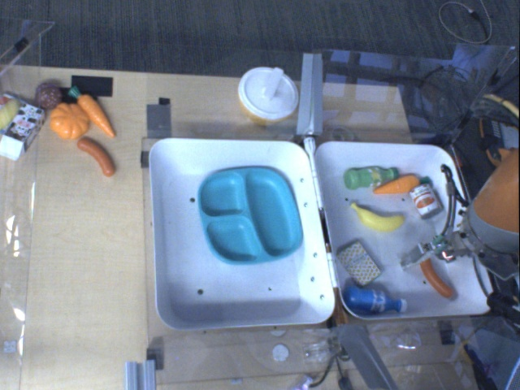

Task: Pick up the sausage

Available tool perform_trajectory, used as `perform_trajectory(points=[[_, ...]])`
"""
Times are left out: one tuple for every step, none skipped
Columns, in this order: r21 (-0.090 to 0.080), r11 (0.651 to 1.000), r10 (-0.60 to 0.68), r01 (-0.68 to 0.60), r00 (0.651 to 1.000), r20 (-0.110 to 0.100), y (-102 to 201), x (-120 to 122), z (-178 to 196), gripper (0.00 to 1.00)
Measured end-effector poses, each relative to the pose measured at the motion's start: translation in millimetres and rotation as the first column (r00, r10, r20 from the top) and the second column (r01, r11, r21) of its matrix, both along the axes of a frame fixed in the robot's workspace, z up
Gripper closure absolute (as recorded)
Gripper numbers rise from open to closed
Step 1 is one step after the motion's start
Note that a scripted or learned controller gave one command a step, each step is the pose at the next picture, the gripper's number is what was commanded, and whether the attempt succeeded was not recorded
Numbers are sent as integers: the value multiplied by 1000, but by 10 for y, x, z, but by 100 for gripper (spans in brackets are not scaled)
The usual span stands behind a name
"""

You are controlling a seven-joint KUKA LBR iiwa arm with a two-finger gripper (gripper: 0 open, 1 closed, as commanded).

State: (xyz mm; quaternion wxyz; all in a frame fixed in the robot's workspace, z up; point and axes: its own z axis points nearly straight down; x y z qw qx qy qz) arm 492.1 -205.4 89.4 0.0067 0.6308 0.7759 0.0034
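The sausage (pixel 437 279) lies in the right bin (pixel 337 165), at the lower right of the frame, slanting down toward the bin's right wall. It rests flat on the bin floor, so by that evidence the lift is not yet done.

The gripper (pixel 424 254) sits low at the sausage's upper end, reaching in from the right edge under the orange band of the arm (pixel 496 205). Its metal parts touch or nearly touch that end of the sausage, but they are small and blurred, so I cannot tell how the gripper is set or whether it has any hold.

My reading is that the approach is made, while the grasp and the raise are left.

Close by in the same bin lie a banana (pixel 379 218), a grey mesh sponge (pixel 359 262), a blue bottle (pixel 372 301) and a small can (pixel 423 199). A second sausage (pixel 97 156) lies on the tabletop (pixel 73 258) at the upper left, well apart from the arm.
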Motion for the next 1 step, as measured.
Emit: perform_trajectory(points=[[-5, 1000, 1, -1, 1000, 11, -6, 37, 134, 100]])
